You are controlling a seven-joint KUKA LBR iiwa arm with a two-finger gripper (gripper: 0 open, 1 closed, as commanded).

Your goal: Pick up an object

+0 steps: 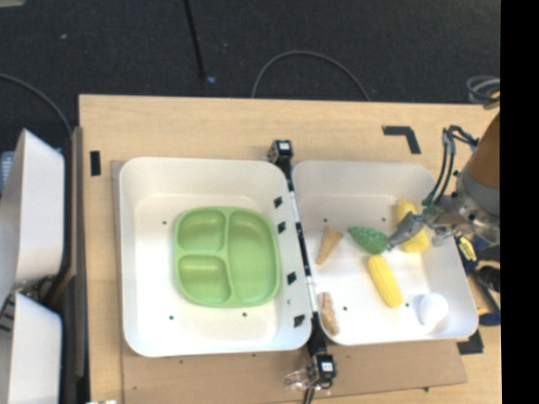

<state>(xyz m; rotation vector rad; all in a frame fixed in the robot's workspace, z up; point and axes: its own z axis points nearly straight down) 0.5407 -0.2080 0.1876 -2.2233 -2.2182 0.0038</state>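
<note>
Gripper (402,228) is positioned low in the right bin (354,183). Finger opening: cannot be determined; the fingertips blur into the items under them. No item is visibly clamped. Green leaf-shaped piece (367,238) lies just beside the fingertips, on the side facing the left bin. Yellow banana (413,225) lies at the fingertips, partly covered. Corn cob (385,280) lies near, below them. Cone (328,244) lies beyond the leaf. Left bin (147,183) contains a green divided plate (226,256)
</note>
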